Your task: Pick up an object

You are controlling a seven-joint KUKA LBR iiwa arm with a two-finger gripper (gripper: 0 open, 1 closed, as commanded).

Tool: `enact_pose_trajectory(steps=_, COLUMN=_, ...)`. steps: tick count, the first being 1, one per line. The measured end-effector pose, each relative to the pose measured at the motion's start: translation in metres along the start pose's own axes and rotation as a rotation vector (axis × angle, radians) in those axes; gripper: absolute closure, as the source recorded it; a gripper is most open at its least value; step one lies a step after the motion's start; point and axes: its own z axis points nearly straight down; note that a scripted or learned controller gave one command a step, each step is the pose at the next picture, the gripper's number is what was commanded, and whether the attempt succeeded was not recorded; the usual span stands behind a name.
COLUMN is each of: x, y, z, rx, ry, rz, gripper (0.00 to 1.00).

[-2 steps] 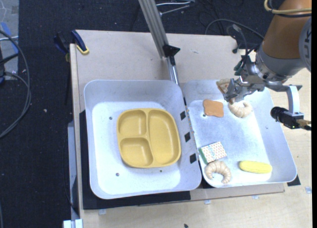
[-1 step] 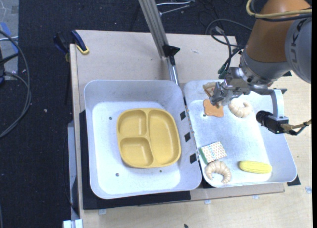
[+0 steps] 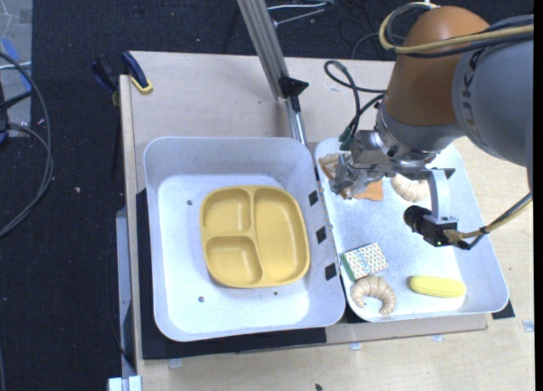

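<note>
Gripper [image 3: 346, 179] low in right bin [image 3: 484, 237], tan bench [image 3: 212, 97], dark floor.

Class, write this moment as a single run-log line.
arm: over right bin | gripper: low, far-left corner | near: orange piece | untouched: croissant, corn

My pale wooden bench [image 3: 221, 92] stands on dark carpet [image 3: 76, 8], cables [image 3: 25, 126] trailing at its left.

Yellow divided tray [image 3: 254, 236] sitting in white bin [image 3: 170, 211]; yellow corn cob [image 3: 436, 287], beige croissant [image 3: 375, 293], green-and-white checked block [image 3: 364, 259], orange wedge [image 3: 370, 192] showing in white bin beside it [image 3: 479, 237].
</note>
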Motion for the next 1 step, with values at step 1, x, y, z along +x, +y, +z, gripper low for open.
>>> enact_pose_trajectory(steps=1, x=0.052, y=-0.0104, z=0.0133, rx=-0.001, ry=0.0, rz=0.0, gripper=1.0)
